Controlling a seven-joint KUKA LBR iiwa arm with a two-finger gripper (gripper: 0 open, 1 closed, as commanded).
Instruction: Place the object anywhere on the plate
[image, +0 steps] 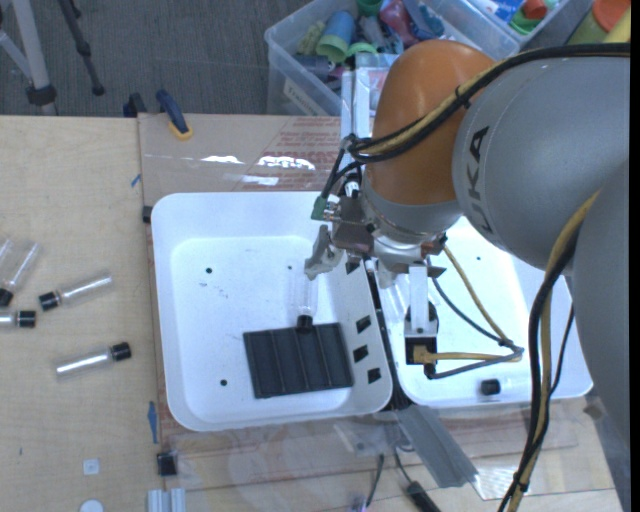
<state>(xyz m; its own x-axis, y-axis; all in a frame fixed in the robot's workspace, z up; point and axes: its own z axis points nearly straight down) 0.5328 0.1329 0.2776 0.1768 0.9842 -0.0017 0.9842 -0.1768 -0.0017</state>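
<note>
A black ribbed plate (298, 361) lies flat in the near part of the left bin (190, 300). A clear vial (302, 300) with a black cap stands nearly upright just beyond the plate's far edge, cap end down and almost touching it. My gripper (320, 258) hangs over the middle of the left bin, right above the vial's upper end. The orange band and grey wrist hide most of the gripper, so I cannot see whether the vial is gripped or only beside it.
A small black piece (489, 387) lies in the right bin (560, 380) near its front. Several capped vials (92, 358) lie on the wooden bench left of the bins. A clear tub of toys (330, 45) stands behind them.
</note>
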